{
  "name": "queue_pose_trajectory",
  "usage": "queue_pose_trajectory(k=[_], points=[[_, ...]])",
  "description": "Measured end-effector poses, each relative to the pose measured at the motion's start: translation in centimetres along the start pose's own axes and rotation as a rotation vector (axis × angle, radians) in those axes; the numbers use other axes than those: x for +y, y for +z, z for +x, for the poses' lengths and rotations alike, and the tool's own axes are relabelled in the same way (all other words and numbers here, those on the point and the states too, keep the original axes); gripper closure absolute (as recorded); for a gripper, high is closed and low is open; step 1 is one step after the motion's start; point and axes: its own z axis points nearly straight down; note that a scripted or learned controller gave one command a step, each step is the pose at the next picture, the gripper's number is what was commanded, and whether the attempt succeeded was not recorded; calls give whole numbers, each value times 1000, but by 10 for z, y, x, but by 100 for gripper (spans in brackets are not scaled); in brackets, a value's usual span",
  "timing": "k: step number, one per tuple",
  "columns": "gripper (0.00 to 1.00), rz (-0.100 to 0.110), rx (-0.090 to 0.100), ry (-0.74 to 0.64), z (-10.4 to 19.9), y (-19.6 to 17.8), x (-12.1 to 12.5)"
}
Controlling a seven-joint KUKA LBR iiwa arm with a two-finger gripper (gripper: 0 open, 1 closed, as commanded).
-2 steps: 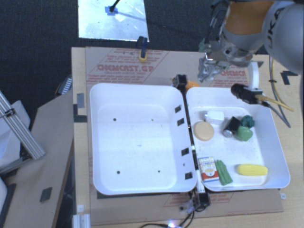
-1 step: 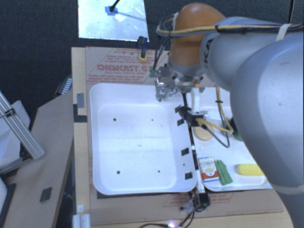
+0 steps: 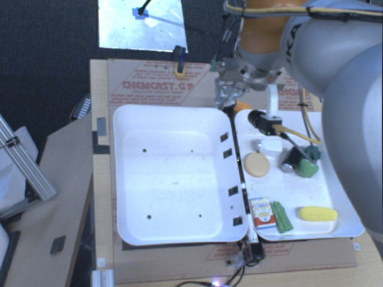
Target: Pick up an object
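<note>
gripper at far edge of right bin, nothing seen held

the gripper (image 3: 227,97) hangs over the far rim where the two bins meet; its state cannot be made out. just beside it an orange object (image 3: 242,107) is partly hidden. further into the right bin (image 3: 347,223): a round tan disc (image 3: 258,164), a green and black item (image 3: 302,162), a small printed box (image 3: 262,213) touching a green stick (image 3: 282,216) whose long axis runs near to far, and a yellow corn-shaped piece (image 3: 318,214) lying left to right. the left bin (image 3: 128,115) sits alongside.
</note>
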Motion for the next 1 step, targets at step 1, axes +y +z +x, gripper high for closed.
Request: queue_pose_trajectory(k=[1], points=[[100,10,0,-5,20,4,-48]])
